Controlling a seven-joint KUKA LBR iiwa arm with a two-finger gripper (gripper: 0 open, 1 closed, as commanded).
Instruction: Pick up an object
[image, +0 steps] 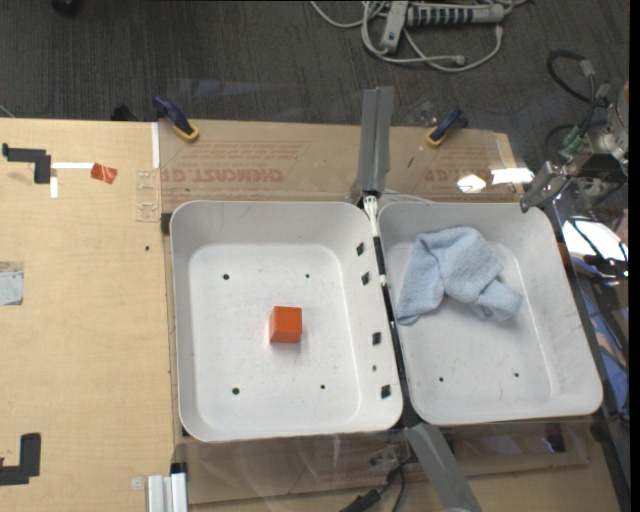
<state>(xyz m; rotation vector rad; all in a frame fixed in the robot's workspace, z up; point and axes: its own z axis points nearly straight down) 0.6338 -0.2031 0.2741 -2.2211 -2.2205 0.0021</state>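
Orange cube (286, 325) (left bin (205, 330)), cloth (458, 272) right bin (545, 350)

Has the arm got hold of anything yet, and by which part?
Nothing is held. The orange block sits loose on the floor of the left bin, and the blue cloth lies crumpled in the right bin, nothing touching either.

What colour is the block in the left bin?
Orange-red block, clear in the camera view.
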